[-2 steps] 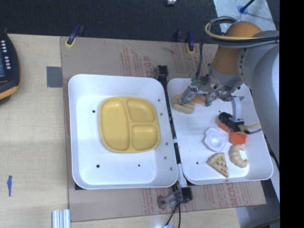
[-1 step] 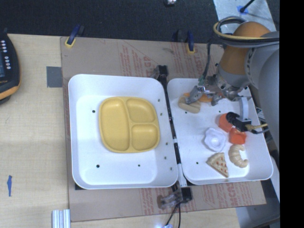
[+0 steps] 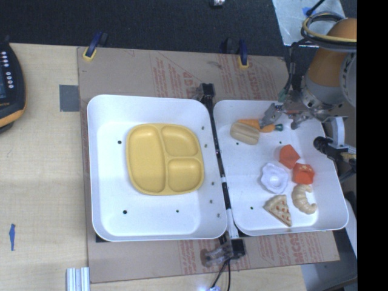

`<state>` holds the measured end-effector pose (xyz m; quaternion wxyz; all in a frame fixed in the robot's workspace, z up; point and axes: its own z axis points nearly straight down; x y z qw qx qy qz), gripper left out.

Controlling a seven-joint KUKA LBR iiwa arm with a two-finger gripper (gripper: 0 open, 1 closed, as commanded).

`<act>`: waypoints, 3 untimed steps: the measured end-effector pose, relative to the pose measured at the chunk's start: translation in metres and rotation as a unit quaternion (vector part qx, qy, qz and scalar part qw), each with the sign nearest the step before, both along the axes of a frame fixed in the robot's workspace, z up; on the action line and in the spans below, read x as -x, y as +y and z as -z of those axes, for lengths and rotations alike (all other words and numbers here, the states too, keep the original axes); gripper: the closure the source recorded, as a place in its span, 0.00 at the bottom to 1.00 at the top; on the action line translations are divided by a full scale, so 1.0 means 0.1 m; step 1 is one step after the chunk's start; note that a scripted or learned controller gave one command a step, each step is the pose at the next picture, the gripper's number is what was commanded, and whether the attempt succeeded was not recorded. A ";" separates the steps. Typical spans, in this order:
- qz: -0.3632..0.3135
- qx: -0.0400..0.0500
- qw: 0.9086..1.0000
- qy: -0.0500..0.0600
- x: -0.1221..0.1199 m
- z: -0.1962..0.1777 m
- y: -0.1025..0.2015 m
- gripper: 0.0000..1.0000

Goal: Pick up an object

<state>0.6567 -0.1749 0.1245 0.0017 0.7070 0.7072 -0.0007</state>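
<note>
Camera view puts your tool (image 3: 280, 115) low over the back of the right bin (image 3: 339, 223), just beside the bread roll (image 3: 245, 132) that lies near the bin's back left corner. A small orange piece (image 3: 267, 127) sits at the roll's right end, right under the tool tips. At this slant you cannot tell whether the tool is spread or pressed together, nor whether it touches the orange piece, so treat the grasp as not yet made.

The roll is the nearest candidate. To do this step well, centre the tool across the roll's short width, not along its length, so both tips meet its sides squarely. Come straight down; a slanted approach would likely push the roll toward the ridge between the bins. If you mean the orange piece instead, it looks thin and may slip, so the roll is probably the safer pick.

Other choices lie well apart, further forward in the same bin: a red block (image 3: 289, 156), a second red piece (image 3: 303, 173), a white flower shape (image 3: 274, 177), a croissant (image 3: 304, 199) and a pizza slice (image 3: 279, 210). The last four crowd together, so a grasp there risks catching a neighbour. The yellow tray (image 3: 164, 159) in the left bin (image 3: 106, 217) is wide and flat, a poor fit for two tips.
</note>
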 end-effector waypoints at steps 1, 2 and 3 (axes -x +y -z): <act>-0.001 -0.002 1.000 0.006 0.54 0.35 -0.06 0.00; -0.001 -0.002 1.000 0.004 0.81 0.33 0.14 0.00; -0.001 -0.002 1.000 0.004 1.01 0.33 0.14 0.00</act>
